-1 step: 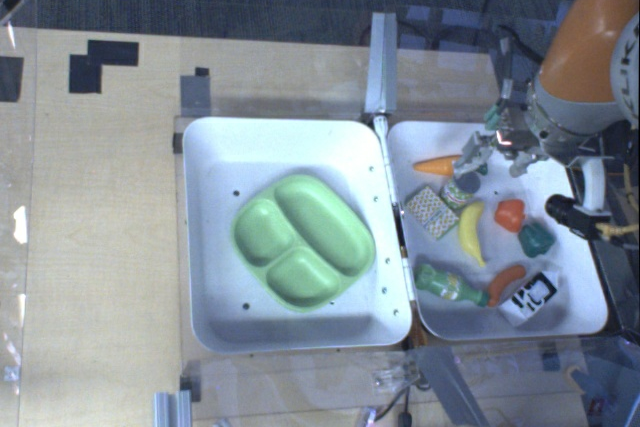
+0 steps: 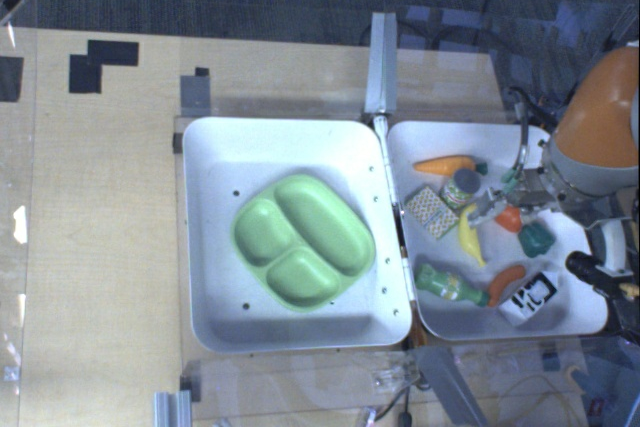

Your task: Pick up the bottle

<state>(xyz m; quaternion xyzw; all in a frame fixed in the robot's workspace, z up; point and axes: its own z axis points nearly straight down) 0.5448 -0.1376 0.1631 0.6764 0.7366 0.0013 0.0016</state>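
The grey arm with its orange band (image 2: 600, 120) reaches over the right white bin (image 2: 570, 320), presumably to search its clutter. A green three-part plastic plate (image 2: 303, 240) lies in the left white bin (image 2: 210, 315). The green plastic bottle (image 2: 450, 284) lies on its side near the right bin's front wall, well apart from the gripper (image 2: 520, 195); whether that is spread or pressed together, I cannot tell.

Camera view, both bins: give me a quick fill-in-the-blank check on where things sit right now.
1. The green bottle lies on its side in the ____ bin.
2. The green divided plate sits in the ____ bin.
3. The carrot lies nearer the ____ edge of its bin than the bottle does.
4. The yellow banana lies between the carrot and the ____.

Missing words: right; left; far; bottle
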